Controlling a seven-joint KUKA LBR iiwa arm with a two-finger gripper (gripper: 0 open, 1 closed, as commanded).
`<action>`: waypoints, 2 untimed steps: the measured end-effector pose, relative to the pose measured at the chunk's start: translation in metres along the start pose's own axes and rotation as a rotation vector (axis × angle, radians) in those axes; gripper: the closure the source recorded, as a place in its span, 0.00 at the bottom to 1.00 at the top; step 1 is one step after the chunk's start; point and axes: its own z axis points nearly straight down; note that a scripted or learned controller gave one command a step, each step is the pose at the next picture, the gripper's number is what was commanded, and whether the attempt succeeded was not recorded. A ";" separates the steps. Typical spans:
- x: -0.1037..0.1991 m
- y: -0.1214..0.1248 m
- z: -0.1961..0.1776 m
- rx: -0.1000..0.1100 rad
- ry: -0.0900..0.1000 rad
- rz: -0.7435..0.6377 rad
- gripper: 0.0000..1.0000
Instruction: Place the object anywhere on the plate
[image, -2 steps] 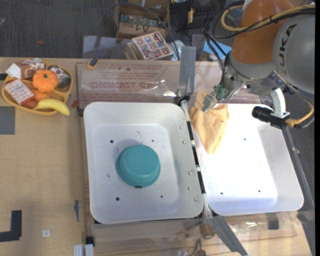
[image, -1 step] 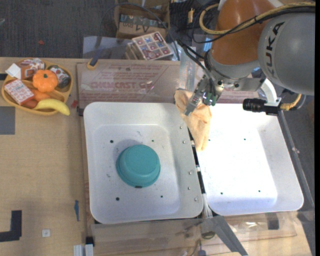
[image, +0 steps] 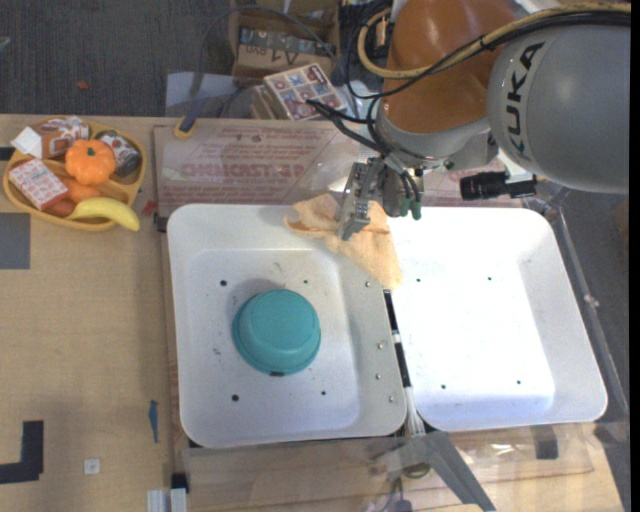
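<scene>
Teal plate (image: 277, 331) upturned in left bin (image: 200, 400), gripper (image: 355, 212) above — fingers pinching tan cloth (image: 365, 245) at far rim

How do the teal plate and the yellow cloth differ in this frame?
The teal plate is round and rigid; the yellow cloth is crumpled and limp. The plate sits mid-bin, away from the gripper; the cloth drapes over the far rim beside the gripper. Both are at the left bin.

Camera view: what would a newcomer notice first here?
First, the big grey and orange robot arm at the upper right, its pincer over a crumpled yellow cloth lying across the left white bin's far right corner. Next, the round teal plate in that bin.
</scene>
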 end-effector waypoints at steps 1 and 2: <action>0.018 0.047 0.010 0.000 0.003 -0.144 1.00; 0.018 0.046 0.010 0.000 0.003 -0.144 0.00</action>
